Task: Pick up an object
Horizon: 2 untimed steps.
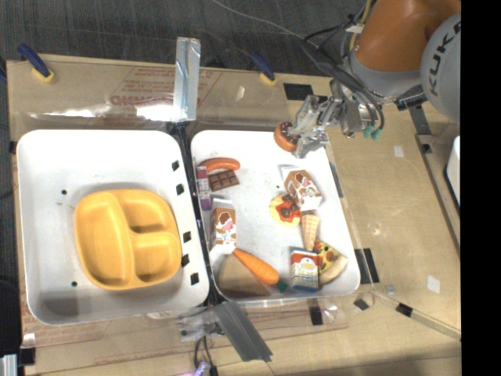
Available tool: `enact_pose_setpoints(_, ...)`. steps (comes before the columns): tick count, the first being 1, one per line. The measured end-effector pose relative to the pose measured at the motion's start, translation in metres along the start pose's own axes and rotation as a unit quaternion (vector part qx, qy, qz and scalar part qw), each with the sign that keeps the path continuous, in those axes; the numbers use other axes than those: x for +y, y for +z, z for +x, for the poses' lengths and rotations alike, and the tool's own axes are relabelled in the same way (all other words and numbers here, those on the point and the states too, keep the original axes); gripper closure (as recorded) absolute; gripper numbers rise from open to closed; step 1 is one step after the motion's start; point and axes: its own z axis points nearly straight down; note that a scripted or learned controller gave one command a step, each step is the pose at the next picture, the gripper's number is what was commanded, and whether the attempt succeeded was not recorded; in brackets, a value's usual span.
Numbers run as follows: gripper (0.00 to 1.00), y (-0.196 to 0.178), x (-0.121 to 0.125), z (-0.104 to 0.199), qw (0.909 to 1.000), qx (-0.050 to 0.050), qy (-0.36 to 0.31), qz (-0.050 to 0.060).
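My gripper (307,134) hangs over the far right corner of the right bin (258,143), right at its rim, and I cannot tell how wide it stands or whether it grips the small orange-brown doughnut-like toy (284,138) touching it there. Nearer than that corner the right bin is crowded: a sausage (221,164), a chocolate bar (224,181), small cartons (302,186), an ice-cream cone (311,229), a carrot (256,266) and a pizza slice (332,262). The left bin (47,155) holds a yellow divided tray (127,238) with bare white floor around it.
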Motion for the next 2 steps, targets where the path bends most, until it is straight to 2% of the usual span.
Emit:
enact_pose_setpoints(1,1.00,0.127,0.040,0.008,0.9781,0.003,-0.208,-0.003)
enact_pose_setpoints(2,1.00,0.089,-0.003,0.017,0.9307,-0.001,-0.366,0.000)
